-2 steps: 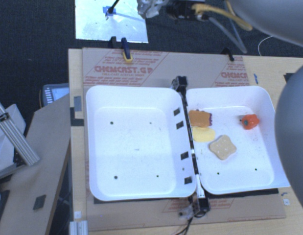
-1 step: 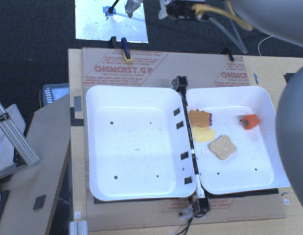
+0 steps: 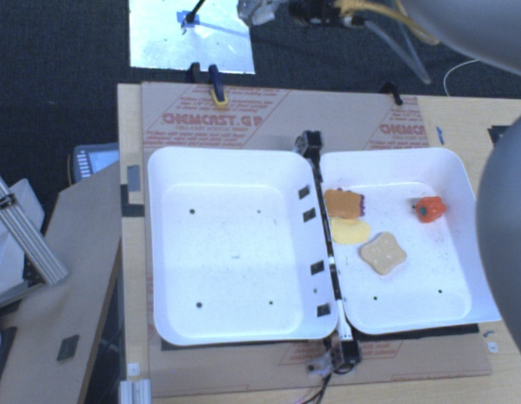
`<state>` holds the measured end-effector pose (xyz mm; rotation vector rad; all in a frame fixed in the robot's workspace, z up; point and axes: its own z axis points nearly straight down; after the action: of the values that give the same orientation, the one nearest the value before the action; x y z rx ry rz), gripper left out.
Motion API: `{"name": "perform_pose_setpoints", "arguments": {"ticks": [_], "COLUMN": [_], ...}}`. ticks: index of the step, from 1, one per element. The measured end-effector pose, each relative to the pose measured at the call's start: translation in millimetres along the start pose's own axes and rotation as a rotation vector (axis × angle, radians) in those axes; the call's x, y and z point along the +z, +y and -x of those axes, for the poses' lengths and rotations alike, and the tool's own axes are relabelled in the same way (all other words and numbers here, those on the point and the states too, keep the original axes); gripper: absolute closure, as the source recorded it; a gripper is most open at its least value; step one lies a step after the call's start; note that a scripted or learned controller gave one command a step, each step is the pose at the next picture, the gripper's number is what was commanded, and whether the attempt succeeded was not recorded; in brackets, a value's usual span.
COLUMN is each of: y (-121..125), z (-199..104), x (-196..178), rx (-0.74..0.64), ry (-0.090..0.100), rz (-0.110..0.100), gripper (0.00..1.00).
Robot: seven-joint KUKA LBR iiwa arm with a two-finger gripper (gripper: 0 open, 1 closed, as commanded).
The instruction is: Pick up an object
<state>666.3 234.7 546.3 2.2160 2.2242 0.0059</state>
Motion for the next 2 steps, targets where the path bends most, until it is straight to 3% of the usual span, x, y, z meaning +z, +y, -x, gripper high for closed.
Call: {"name": "perform_pose_setpoints", "arguments": {"ticks": [1, 2], "y": [0, 0], "z": [0, -1], "x": [0, -11], "rx": [-0.001, -0.004], "ry": [0.000, 0.001], "rz": [-0.001, 0.002], "gripper": [0.00, 1.00]}}
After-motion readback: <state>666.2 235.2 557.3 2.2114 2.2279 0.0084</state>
